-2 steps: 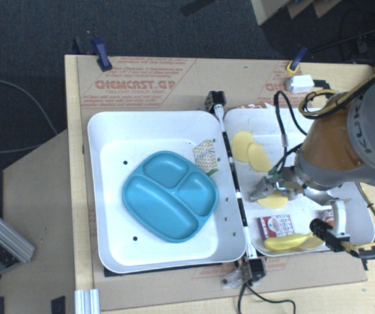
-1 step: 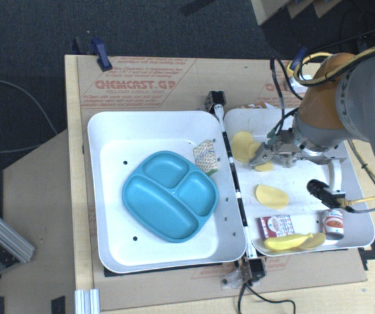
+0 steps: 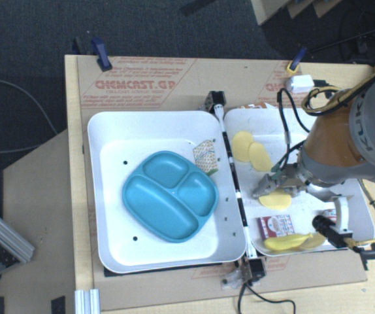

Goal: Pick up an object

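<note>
Where the hand reaches low into the right bin, whether it is apart or together cannot be told. Right bin contents: two pale yellow rounded pieces just beyond the hand toward the far wall; one yellow oval piece touching or just beside the hand on its near side, long axis across the bin; red-and-white packet nearer still; banana at the front wall, long axis across the bin. Left bin, to the hand's far side across the divider: blue compartment tray, patterned small item at its corner. Bench beneath; grey arm overhangs the right bin's outer part.
</note>
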